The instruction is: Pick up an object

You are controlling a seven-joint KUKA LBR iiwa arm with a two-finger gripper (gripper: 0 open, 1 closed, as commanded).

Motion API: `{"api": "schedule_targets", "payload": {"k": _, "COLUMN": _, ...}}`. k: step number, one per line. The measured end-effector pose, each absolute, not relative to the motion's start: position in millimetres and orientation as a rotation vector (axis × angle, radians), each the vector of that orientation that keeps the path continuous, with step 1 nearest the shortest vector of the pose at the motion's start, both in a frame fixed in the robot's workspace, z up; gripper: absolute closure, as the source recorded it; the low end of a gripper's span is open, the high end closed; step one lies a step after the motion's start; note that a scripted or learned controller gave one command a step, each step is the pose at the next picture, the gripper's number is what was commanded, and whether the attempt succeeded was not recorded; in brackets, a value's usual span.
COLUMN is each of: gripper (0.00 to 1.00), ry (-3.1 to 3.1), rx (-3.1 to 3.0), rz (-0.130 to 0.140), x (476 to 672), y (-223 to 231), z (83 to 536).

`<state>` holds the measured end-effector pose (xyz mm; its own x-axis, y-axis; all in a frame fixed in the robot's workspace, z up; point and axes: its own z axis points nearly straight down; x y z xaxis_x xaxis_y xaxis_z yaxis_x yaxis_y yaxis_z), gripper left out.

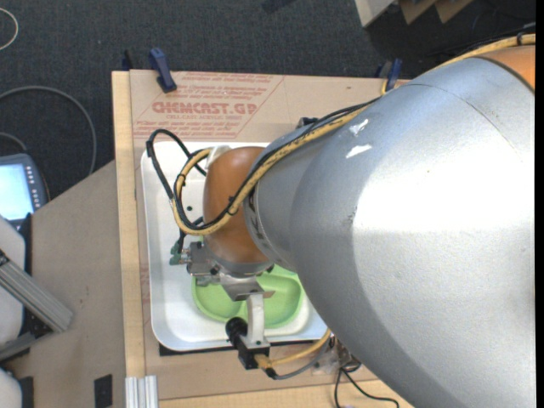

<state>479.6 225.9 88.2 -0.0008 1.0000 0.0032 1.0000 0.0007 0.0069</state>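
- Arm (pixel 408 228): my grey bulk crosses the right of the view, and the orange band (pixel 229 198) above my wrist hangs over the white bin.
- Brown sheet (pixel 212 100): it covers the bench beyond the bin and bears red print reading "CHEMCAST GP". The smaller lines around it are too fine to read.
- White bin (pixel 161 253): it is shallow, and its left wall and near corner are in sight.
- Green thing (pixel 287 300): pale green and dish-like, it lies in the near end of the bin, right beneath my wrist. I take it as the object to pick.
- Gripper (pixel 212 266): it sits low in the bin, at the far edge of the green thing. My own wrist covers its working end, so I cannot tell whether it is apart or closed, or on anything.
- Step: I judge this to be the reach or the grasp itself, with no lift yet. Next I need a firm close on the green rim, then a straight rise.
- Blue clamp (pixel 161 68): it pins the sheet's far left corner.
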Motion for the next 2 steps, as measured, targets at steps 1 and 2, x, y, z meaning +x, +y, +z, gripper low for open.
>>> {"api": "schedule_targets", "payload": {"k": 1, "gripper": 1.0, "ry": 2.209, "rx": 2.214, "rz": 0.028, "x": 609.9, "y": 207.4, "z": 214.7}}
{"api": "schedule_targets", "payload": {"k": 2, "gripper": 1.0, "ry": 2.22, "rx": 2.224, "rz": -0.001, "x": 579.9, "y": 194.3, "z": 236.0}}
